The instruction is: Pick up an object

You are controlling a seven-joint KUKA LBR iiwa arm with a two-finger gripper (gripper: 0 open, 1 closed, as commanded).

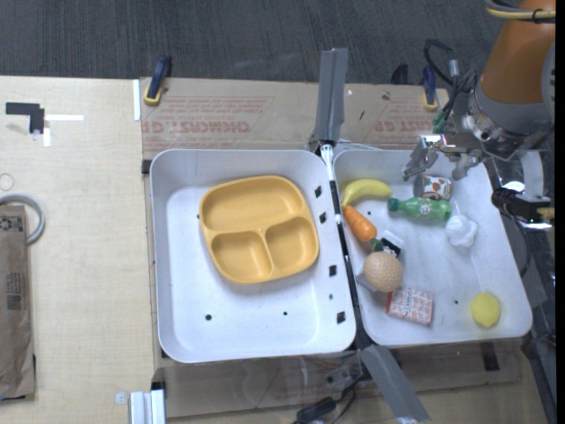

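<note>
My gripper (434,162) hangs over the far part of the right bin (516,263), its fingers spread open with nothing between them. Just below it lies a small white can with a red label (436,185), and in front of that a green bottle (422,208) on its side. Also in this bin are a yellow banana (365,189), an orange carrot (359,223), a tan ball (383,270), a red-and-white packet (410,306), a yellow lemon (485,309) and a crumpled white piece (461,230).
The left bin (177,325) holds a yellow divided plate (259,227). A grey divider bar (332,95) stands between the bins at the back. Cardboard (229,113) lies behind the bins. Black cables (516,203) run along the right bin's right side.
</note>
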